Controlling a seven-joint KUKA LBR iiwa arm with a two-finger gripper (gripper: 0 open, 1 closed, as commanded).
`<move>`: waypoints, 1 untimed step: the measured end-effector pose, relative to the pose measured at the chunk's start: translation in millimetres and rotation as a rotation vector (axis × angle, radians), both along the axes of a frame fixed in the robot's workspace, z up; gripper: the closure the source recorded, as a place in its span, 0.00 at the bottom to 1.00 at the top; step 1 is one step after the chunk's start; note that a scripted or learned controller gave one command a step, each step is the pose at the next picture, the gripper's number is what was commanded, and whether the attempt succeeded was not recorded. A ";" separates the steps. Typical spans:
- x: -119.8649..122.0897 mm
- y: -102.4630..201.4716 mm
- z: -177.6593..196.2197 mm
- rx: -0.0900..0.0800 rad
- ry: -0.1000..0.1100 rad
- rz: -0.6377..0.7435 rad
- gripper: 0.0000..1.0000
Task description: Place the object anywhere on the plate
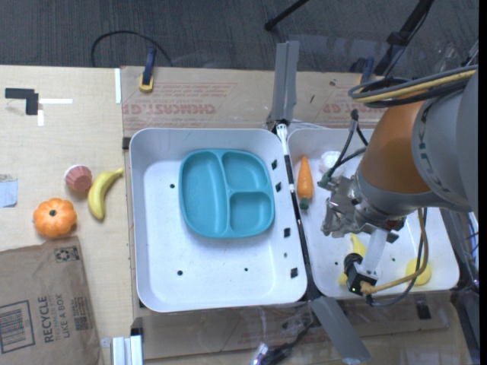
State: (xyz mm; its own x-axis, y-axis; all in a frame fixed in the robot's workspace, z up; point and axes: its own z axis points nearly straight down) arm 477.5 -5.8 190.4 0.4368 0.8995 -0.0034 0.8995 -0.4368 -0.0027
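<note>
A teal divided plate [227, 192] lies in the left white bin [156, 265], toward its back, with nothing on it. In the right bin [323, 268] an orange carrot [304, 176] lies along the left wall, and a small white thing [329, 160] sits behind it. My gripper [335, 220] hangs low over the middle of the right bin, right of the carrot and apart from it. A small yellow thing [356, 245] lies just below and right of the gripper, partly hidden. The arm's bulk hides much of that bin.
On the bench left of the bins lie a banana [101, 192], a small orange pumpkin [55, 217] and a pink round piece [78, 178]. A cardboard box [46, 303] sits at the front left. Another yellow piece [419, 271] rests at the right bin's front right.
</note>
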 end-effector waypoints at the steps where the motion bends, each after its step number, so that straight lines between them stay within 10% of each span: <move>1: 47.1 62.3 -0.2 -0.002 0.001 -0.162 1.00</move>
